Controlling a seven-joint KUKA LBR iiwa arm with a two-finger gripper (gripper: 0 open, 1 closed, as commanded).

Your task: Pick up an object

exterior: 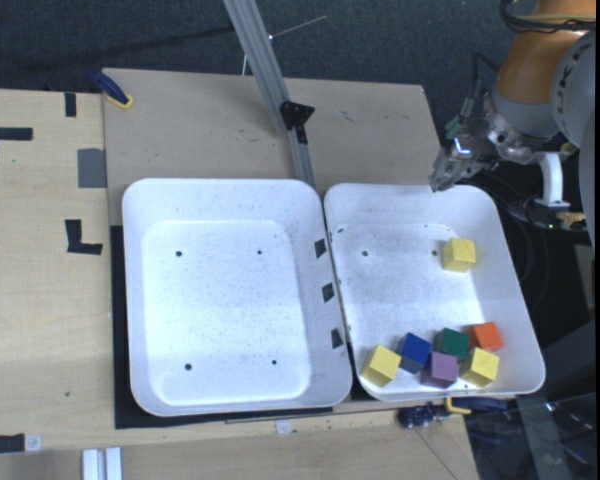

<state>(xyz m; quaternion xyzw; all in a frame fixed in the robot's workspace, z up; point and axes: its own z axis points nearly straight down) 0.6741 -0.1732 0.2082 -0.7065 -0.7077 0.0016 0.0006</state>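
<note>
The gripper [448,173] hangs over the far rim of the right bin [395,200]. A lone yellow cube [459,254] lies apart there, while yellow, blue, purple, green and orange cubes [435,356] cluster by the near wall.

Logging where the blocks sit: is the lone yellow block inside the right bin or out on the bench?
Inside. The yellow block rests on the right bin floor, near its far right corner, apart from the other blocks.

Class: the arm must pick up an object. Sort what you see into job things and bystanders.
Job: hand; lone yellow cube; yellow cube; blue cube; green cube; purple cube; orange cube; right bin.

Bystanders: left bin; metal pole; bench.
</note>
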